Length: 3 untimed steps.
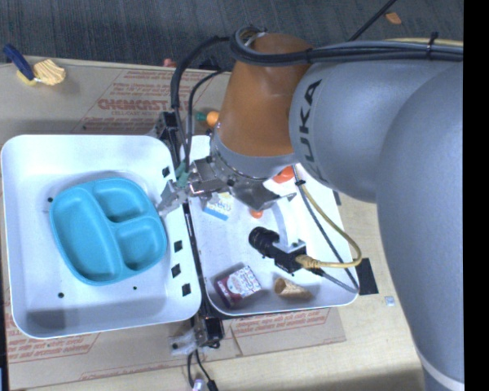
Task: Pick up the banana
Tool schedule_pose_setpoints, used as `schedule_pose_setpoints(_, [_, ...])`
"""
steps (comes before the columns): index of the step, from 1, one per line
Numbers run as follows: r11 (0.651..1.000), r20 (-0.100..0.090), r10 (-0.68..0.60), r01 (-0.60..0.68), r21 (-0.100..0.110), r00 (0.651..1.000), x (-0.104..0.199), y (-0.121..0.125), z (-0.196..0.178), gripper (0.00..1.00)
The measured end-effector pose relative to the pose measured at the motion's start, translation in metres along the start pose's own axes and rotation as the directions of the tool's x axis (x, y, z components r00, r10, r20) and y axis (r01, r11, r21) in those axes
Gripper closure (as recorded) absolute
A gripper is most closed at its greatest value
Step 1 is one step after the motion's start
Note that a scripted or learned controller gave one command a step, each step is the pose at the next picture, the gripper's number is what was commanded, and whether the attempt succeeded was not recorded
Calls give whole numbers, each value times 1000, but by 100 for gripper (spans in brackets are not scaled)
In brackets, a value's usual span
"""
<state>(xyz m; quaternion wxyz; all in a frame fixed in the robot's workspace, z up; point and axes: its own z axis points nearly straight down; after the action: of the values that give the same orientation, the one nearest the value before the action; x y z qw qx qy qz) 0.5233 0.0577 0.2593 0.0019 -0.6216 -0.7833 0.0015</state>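
Blue divided tray lies in the left bin. Grey arm covers most of the right bin, where a dark red packet and tan piece lie; the banana cannot be made out

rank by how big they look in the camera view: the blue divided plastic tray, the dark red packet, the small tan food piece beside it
1. Blue divided plastic tray, by far the largest, in the left white bin.
2. Dark red packet, in the right bin.
3. Small tan food piece, slightly smaller than the packet.

All lie at bin level, so nearness barely skews this.
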Motion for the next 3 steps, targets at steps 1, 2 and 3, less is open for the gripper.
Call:
schedule_pose_setpoints(1, [1000, 1, -5, 5, 2, 1000, -1, 0, -10, 100])
schedule_pose_setpoints(2, [996, 2, -89, 89, -6, 996, 25, -30, -142, 100])
schedule_pose_setpoints(3, [964, 3, -265, 265, 0, 964, 99, -24, -44, 100])
